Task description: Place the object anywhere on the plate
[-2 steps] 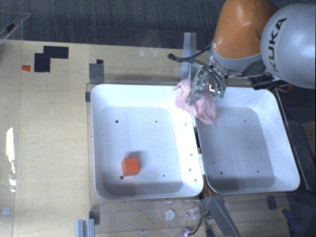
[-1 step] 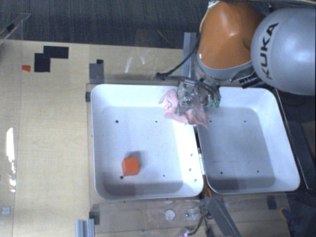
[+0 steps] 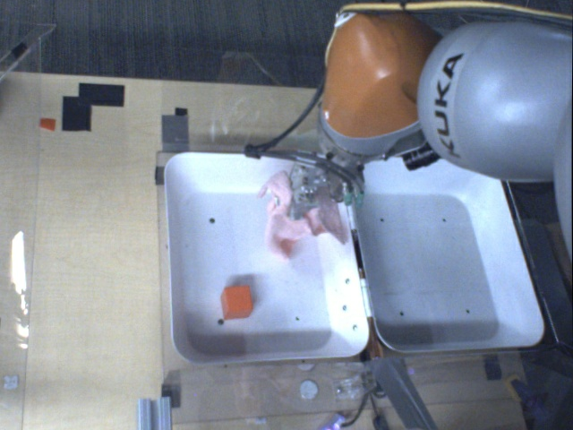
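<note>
The pincer (image 3: 315,195) hangs below the orange band of the arm (image 3: 466,88), over the upper right part of the left bin (image 3: 192,240). A crumpled pink cloth (image 3: 291,220) sits right at it, bunched up against the metal parts and drooping down and to the left of them. Whether the cloth is actually pinched or just lies under the tool, I cannot tell, nor how wide the pincer stands; the folds and the wrist hide that.

From the cloth, an orange block (image 3: 237,302) lies well apart, lower and to the left, on the same bin's floor. The right bin (image 3: 448,267) begins just beside the cloth, on its right, past the shared rims.

No plate can be made out apart from the bins. If the right bin is the target, the coming move likely runs a short way rightward from the cloth, across that rim.
</note>
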{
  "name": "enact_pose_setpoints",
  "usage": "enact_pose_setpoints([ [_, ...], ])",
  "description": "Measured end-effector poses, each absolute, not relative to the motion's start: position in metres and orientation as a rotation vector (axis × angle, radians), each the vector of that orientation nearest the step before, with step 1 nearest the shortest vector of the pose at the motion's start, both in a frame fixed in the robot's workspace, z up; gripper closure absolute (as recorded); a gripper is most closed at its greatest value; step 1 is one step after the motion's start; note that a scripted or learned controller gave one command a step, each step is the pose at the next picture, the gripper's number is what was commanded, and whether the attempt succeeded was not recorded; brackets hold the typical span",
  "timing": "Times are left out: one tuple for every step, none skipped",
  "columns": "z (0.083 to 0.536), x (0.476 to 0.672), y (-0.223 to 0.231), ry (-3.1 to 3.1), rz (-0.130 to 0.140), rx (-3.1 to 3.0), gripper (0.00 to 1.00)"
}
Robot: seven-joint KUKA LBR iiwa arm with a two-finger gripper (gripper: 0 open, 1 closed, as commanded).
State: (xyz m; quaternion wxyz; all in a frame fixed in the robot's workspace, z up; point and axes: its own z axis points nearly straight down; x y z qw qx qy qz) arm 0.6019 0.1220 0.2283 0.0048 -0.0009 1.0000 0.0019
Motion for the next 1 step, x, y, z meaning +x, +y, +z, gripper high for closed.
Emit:
enact_pose_setpoints([
  [0.2287,0.6020,0.1218,3.131,0.006,-0.002,0.00],
])
